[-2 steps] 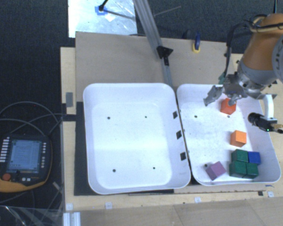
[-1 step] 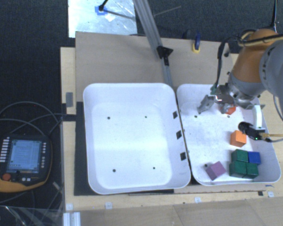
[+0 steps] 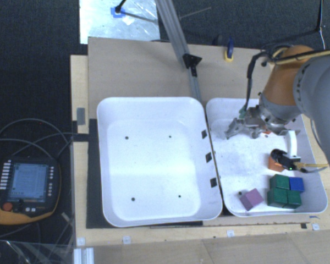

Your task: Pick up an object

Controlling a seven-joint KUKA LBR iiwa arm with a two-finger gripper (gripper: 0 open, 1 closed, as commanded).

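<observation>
Green blocks and a purple block lie ungrasped in the bin; we cannot tell how open our gripper is; the pick remains.

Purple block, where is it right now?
In the camera view, the purple block lies in the bin on the view's right, near that bin's bottom edge, just left of the green blocks.

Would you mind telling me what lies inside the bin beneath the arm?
A purple block, green blocks, a blue block and an orange piece; the arm hides the bin's far corner.
</observation>
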